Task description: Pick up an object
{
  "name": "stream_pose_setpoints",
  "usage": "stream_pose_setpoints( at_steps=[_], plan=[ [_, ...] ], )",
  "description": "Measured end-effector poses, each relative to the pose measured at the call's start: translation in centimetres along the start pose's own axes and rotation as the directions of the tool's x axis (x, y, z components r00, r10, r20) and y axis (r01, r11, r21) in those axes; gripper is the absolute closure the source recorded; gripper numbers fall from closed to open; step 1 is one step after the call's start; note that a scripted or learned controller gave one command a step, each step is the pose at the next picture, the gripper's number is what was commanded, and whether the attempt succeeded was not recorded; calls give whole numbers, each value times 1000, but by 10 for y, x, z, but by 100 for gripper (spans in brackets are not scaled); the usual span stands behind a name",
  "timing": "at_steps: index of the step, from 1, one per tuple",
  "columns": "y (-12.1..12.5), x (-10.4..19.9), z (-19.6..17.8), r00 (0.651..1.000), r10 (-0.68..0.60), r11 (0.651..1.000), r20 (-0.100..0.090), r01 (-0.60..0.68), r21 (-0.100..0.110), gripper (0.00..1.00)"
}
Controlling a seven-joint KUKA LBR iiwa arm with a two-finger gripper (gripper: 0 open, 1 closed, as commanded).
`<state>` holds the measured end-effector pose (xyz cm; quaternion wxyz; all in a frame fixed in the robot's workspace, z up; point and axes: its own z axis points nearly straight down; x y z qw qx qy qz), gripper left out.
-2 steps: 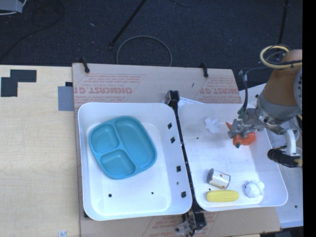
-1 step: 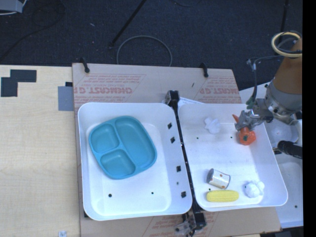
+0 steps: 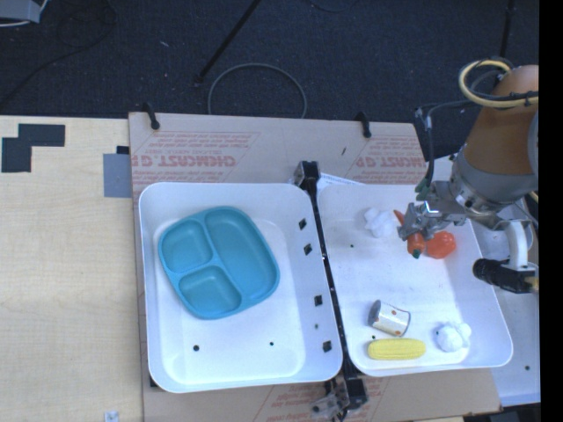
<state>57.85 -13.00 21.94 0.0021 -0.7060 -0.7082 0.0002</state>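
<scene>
Orange object (image 3: pixel 441 244) sits in right bin (image 3: pixel 479 350), upper right area, touching gripper (image 3: pixel 415 236). Arm (image 3: pixel 497 148) reaches in from right, wrist angled down-left. Finger state: cannot tell. Cardboard (image 3: pixel 220 152) under the bins reads "CHEMCRZT" mirrored.

Right bin (image 3: pixel 493 323): wide open white floor through the middle, nothing between the upper items and the bottom row. Up top, a crumpled white piece (image 3: pixel 380 222) sits near the gripper (image 3: pixel 416 234), which hangs over an orange object (image 3: pixel 440 244) and crowds that corner. Along the bottom edge a small grey-and-white can (image 3: pixel 389 318), a yellow corn cob (image 3: pixel 396 350) and a white lump (image 3: pixel 451 337) cluster close. Left bin (image 3: pixel 158 323): the blue divided tray (image 3: pixel 217 260) fills the upper half; the lower strip lies bare.
</scene>
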Motion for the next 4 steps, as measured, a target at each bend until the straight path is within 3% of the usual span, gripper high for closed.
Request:
stream_pose_setpoints(
  at_steps=[4],
  plan=[
    [-66,203,-22,1000,-2,1000,0,2,3,100]
  ],
)
